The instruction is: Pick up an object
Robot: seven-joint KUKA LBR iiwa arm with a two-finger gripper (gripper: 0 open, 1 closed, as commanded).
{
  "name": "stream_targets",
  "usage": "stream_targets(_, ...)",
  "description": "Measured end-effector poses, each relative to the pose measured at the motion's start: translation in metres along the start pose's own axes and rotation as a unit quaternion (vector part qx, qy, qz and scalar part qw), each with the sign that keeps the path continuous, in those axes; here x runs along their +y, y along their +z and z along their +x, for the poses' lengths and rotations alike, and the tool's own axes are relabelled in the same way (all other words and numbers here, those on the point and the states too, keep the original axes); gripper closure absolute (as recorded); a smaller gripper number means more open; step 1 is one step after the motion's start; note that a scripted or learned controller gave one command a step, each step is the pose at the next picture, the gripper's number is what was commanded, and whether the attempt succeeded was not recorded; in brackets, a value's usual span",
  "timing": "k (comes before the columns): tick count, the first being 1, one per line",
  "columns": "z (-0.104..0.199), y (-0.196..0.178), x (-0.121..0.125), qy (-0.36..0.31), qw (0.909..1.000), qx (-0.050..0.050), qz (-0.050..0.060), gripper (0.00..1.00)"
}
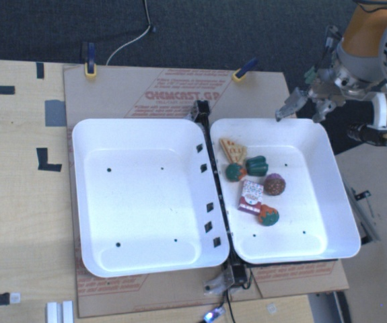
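A: Gripper (302, 111) status?
B: Fingers spread, nothing between them, hovering over the right bin's (328, 244) far edge.
A: Objects?
B: Small toys (254, 184) clustered near that bin's left wall, well apart from the gripper.

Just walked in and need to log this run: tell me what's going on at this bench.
A grey and orange robot arm is reaching in with its open claw held above the far rim of the right bin, holding nothing. That bin has a small cluster of toy items: a waffle piece, a green pepper, a dark red ball and a small packet. Nothing has been picked up yet.
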State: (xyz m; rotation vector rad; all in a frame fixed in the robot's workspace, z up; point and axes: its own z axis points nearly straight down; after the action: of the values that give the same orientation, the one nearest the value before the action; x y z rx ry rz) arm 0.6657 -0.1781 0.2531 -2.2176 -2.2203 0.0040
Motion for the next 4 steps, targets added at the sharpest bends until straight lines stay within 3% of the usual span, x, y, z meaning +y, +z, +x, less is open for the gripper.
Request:
stream_targets(1, -0.004, 0.036, -0.091, 0.002, 1.0, 0.001, 0.005, 0.0)
stream_targets(2, 0.032, 0.157, -0.114, 0.0, 1.0, -0.001, -0.003, 0.0)
stream_targets(3, -0.009, 0.166, -0.076, 0.0, 1.0, 0.003, -0.003, 0.0)
stream_targets(4, -0.008, 0.153, -0.073, 0.0, 1.0, 0.002, -0.009, 1.0)
